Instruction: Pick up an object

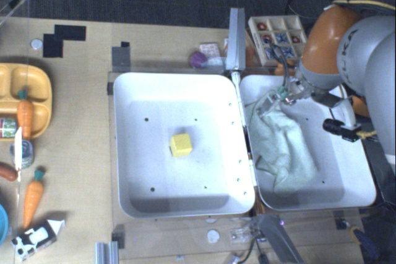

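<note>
Near the front, the left bin [133,151] held a yellow block [181,144] alone in open floor, well clear of every wall, while farther back in the right bin [346,188] a pale green cloth [281,145] lay against the dividing edge, its far corner pinched by the gripper [286,94].

We see the grey arm [371,52] coming in from the right side, big and close to the camera. Its orange band [325,40] sits above the wrist, and the wrist bends down and to the left. The gripper [286,96] is low, at the end of the wrist. We cannot tell how the jaws stand, because they are too small and blurred.
</note>
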Controlling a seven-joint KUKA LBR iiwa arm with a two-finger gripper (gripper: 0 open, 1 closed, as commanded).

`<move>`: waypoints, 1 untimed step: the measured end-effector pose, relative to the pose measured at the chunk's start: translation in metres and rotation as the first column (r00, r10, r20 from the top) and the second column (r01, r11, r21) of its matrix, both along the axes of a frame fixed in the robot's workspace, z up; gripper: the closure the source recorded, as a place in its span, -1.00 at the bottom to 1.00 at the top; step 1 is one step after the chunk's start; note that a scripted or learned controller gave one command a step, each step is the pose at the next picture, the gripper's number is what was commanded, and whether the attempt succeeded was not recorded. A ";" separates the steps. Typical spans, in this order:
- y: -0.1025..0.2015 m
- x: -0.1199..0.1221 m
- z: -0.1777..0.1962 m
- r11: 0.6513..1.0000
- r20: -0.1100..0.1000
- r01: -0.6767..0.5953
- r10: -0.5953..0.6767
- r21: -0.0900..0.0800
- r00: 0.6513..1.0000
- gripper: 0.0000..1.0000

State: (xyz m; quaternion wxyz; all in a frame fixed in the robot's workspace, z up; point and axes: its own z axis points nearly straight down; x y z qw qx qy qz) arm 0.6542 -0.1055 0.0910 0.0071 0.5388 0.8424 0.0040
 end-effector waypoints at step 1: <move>0.002 0.003 0.014 1.000 0.010 -0.004 0.004 0.001 1.000 1.00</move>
